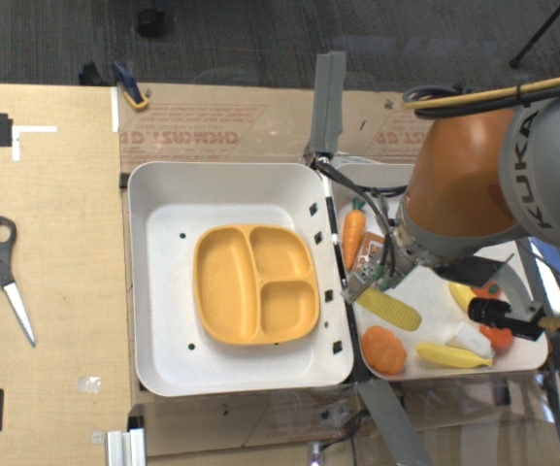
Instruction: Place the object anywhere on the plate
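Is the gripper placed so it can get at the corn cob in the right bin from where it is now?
Probably yes. The gripper hangs right at the upper left end of the corn cob, with nothing lying on the cob. The carrot and the orange fruit lie close by but apart from it.

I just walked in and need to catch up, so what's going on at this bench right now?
A KUKA arm reaches in over the right bin, its end effector low beside a corn cob and a carrot. An orange fruit and a banana also lie in that bin. The yellow divided plate sits in the left bin with nothing on it yet.
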Robot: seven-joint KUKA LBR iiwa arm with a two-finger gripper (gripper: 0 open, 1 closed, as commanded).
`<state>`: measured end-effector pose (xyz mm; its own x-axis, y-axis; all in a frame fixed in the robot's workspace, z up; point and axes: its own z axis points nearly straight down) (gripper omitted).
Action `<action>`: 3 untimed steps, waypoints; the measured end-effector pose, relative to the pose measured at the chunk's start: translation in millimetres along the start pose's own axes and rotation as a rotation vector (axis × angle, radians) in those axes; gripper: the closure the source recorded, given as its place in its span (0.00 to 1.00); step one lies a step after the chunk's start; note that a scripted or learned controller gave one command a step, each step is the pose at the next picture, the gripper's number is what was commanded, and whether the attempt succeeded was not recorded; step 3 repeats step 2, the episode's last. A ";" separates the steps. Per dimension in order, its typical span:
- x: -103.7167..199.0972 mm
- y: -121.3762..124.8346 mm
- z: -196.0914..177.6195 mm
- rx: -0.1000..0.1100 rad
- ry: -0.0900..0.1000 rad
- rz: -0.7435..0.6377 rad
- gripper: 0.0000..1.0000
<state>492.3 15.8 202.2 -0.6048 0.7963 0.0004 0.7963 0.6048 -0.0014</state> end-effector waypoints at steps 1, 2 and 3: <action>39.0 42.2 -26.1 0.001 -0.001 0.141 1.00; 38.9 42.2 -26.1 0.001 -0.001 0.141 0.00; 38.9 42.2 -26.1 0.001 -0.001 0.141 0.00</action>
